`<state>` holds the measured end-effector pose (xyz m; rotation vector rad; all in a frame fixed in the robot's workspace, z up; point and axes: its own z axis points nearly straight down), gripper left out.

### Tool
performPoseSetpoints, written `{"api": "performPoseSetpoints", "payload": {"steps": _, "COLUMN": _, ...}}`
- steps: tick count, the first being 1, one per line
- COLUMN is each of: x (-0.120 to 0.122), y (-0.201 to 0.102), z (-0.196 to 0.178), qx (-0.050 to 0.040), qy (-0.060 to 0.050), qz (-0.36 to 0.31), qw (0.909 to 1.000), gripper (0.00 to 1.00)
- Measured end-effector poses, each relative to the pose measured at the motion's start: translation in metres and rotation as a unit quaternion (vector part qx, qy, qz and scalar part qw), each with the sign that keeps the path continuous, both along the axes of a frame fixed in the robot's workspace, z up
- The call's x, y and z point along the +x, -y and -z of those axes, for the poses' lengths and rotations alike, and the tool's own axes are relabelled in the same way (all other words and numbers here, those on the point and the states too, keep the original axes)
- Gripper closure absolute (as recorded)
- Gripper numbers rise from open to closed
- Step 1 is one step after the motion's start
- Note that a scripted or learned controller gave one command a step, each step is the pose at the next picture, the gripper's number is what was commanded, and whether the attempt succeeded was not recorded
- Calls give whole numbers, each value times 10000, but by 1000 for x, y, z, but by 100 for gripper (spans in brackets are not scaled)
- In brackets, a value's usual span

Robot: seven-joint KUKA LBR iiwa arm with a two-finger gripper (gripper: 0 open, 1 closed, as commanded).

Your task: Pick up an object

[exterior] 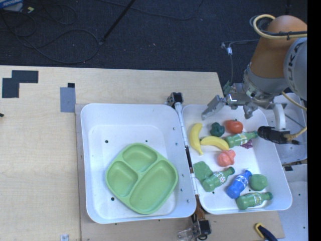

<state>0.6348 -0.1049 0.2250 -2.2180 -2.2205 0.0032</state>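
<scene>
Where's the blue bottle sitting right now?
The blue bottle lies in the right bin, toward its near edge, between a green bottle and a round green toy.

arm [273, 59] | grey, orange band | yellowish cable looped on top (wrist metallic)

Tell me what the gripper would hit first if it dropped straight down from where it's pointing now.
Probably the red tomato-like toy, which lies just below the gripper in the right bin, with the dark green toy close beside it. Depth is unclear from this slanted view.
</scene>
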Motion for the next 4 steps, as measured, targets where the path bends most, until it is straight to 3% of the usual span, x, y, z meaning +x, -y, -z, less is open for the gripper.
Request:
{"api": "performPoseSetpoints", "payload": {"steps": 1, "x": -13, "y": 50, "z": 138, "qx": -1, "qy": 3, "qz": 12, "qw": 10000, "gripper": 0}}
{"api": "performPoseSetpoints", "payload": {"steps": 2, "x": -13, "y": 51, "z": 127, "qx": 3, "qy": 2, "qz": 37, "qw": 10000, "gripper": 100}}
{"api": "performPoseSetpoints", "payload": {"steps": 3, "x": -74, "y": 46, "z": 2, "qx": -5, "qy": 15, "qz": 20, "qw": 10000, "gripper": 100}}
{"api": "performPoseSetpoints", "payload": {"steps": 4, "x": -138, "y": 54, "z": -29, "qx": 3, "qy": 1, "qz": 12, "qw": 10000, "gripper": 100}}
